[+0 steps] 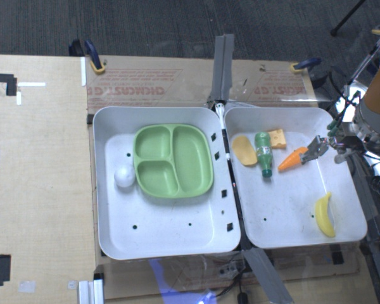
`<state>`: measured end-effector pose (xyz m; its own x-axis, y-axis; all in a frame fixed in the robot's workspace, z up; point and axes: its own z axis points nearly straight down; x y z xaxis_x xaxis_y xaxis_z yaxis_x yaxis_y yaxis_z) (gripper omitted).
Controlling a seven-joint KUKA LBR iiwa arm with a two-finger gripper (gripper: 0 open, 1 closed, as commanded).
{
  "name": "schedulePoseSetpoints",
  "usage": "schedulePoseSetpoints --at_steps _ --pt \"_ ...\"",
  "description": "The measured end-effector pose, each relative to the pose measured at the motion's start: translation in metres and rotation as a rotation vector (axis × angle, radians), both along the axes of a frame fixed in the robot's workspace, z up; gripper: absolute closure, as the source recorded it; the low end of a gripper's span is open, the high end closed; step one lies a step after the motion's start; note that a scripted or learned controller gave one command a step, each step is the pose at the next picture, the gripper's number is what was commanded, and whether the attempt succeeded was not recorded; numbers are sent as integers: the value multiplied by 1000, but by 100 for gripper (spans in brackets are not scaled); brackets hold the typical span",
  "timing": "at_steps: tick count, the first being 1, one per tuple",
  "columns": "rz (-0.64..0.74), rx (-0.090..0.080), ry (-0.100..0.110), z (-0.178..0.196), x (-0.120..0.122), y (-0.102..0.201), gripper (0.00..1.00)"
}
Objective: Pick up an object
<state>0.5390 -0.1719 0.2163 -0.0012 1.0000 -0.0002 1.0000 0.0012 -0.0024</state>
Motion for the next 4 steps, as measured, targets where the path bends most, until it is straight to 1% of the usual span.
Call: schedulePoseSetpoints --at_steps 1,2,3,4 --pt "-115 -1 0 -107 52 10 0" --pt "-115 -1 0 -98 53 9 100" --pt "-150 -2 -2 -124 120 71 100" --pt "-451 -2 -3 -124 120 3 100"
